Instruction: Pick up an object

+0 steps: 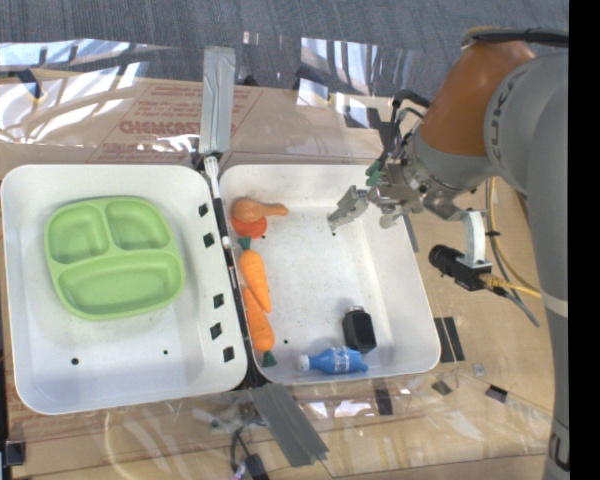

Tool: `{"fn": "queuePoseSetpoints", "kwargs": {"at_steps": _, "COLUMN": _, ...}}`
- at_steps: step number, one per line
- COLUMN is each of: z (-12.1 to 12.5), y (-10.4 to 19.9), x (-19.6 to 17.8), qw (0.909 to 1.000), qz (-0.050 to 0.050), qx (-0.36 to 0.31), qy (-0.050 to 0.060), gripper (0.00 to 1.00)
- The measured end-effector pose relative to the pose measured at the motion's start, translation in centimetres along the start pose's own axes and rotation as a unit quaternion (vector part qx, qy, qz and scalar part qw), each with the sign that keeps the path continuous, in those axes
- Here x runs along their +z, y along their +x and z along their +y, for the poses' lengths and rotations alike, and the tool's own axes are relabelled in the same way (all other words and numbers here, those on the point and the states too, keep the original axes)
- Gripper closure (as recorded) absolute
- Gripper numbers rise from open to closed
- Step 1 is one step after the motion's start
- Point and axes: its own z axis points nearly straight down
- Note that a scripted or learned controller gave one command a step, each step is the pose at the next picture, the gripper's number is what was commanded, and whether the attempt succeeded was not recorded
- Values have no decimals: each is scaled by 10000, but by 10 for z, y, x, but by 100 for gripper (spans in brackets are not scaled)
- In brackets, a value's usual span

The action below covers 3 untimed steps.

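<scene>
My pincer [358, 208] hangs spread wide and empty over the right bin's [405, 268] upper part — nearest target, the carrot [255, 284], lies down-left along the divider, long axis running top-to-bottom.

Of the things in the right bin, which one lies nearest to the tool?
The orange pear-shaped toy at the bin's top left lies nearest the tool. The carrot, black object and blue bottle lie lower.

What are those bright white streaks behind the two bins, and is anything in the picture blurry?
Camera view: the streaks are glare on shiny clear sheeting behind the bins; lighting is otherwise soft, with faint shadows. The green tray and carrot look reasonably sharp; the gripper is slightly soft.
</scene>
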Motion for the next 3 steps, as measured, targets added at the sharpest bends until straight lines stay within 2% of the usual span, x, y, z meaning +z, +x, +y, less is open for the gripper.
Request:
{"fn": "queuePoseSetpoints", "kwargs": {"at_steps": 1, "z": -15, "y": -5, "x": -86, "qw": 9999, "qz": -10, "qx": -128, "qy": -26, "gripper": 0}}
{"fn": "queuePoseSetpoints", "kwargs": {"at_steps": 2, "z": -49, "y": 66, "x": 58, "qw": 9997, "qz": -1, "qx": -258, "qy": 15, "gripper": 0}}
{"fn": "queuePoseSetpoints", "kwargs": {"at_steps": 3, "z": -61, "y": 98, "x": 25, "qw": 9996, "qz": -7, "qx": -282, "qy": -14, "gripper": 0}}
